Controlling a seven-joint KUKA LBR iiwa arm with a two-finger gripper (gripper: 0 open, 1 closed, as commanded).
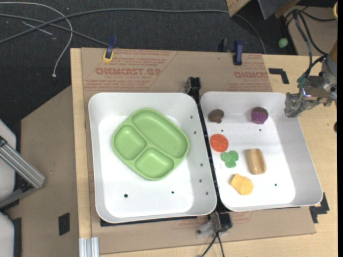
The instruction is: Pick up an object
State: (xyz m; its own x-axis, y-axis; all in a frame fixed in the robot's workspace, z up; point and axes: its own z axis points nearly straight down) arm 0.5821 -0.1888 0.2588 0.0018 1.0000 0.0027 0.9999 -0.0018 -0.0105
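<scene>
The right bin holds several small items: a brown piece, a purple piece, an orange-red round piece, a green piece, a tan loaf-like piece and a yellow piece. My gripper hangs at the right bin's upper right edge, to the right of the purple piece and apart from it. Nothing shows between its fingers.
The left bin holds a green divided plate. A black divider bracket sits between the bins at the back. Blue clamps grip the cardboard board's far edge. Cables lie on the dark floor beyond.
</scene>
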